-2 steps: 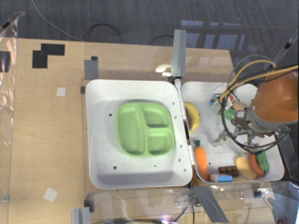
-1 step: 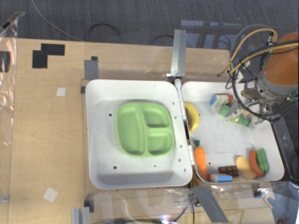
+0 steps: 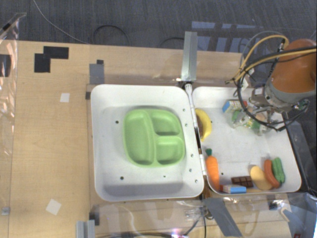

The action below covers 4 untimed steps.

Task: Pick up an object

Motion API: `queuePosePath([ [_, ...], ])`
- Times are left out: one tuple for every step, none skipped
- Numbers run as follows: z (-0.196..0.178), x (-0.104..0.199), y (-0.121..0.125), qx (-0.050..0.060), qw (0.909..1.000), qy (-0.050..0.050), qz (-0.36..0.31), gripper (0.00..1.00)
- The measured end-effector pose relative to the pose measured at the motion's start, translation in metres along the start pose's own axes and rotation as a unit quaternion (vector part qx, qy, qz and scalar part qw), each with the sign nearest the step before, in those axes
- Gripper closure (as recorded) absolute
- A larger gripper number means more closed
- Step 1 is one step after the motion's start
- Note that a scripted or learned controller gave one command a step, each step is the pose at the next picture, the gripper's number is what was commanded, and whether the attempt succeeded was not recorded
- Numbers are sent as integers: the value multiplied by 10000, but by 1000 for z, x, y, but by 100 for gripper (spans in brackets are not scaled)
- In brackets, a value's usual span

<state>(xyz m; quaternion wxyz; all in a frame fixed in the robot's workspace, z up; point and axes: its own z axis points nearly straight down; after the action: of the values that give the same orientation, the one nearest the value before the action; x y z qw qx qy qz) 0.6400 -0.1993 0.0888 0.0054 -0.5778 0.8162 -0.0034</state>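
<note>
The right bin (image 3: pixel 292 185) holds several toy foods. A yellow banana (image 3: pixel 203 123) lies against its left wall, with an orange carrot (image 3: pixel 212 167) below it. Along the front are a brown chocolate bar (image 3: pixel 241 181), a pink and blue block (image 3: pixel 234 189), a yellow lump (image 3: pixel 260 177), a red sausage (image 3: pixel 270 171) and a green pickle (image 3: pixel 278 168). My gripper (image 3: pixel 250 117) hangs low over the back right part of this bin, under the orange wrist band (image 3: pixel 296 68) and amid cables. A small blue piece (image 3: pixel 227 105) and green and white bits (image 3: pixel 242 122) lie just beside it.
The left bin (image 3: pixel 106 182) carries a green divided plate (image 3: pixel 152 137). A metal divider (image 3: pixel 194 123) runs between the two bins. Yellow and black cables (image 3: pixel 257 46) loop off the wrist above the right bin's back edge. The wooden bench (image 3: pixel 49 148) stretches to the left.
</note>
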Motion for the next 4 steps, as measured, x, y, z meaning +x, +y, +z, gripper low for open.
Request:
queuePosePath([
  [1, 5, -2, -13, 9794, -1, -2018, 0],
  [-1, -45, 40, -12, 9710, -11, -2391, 0],
  [-82, 6, 5, 10, 9749, 12, -2226, 0],
  [-32, -12, -16, 13, 9783, 2, -2072, 0],
])
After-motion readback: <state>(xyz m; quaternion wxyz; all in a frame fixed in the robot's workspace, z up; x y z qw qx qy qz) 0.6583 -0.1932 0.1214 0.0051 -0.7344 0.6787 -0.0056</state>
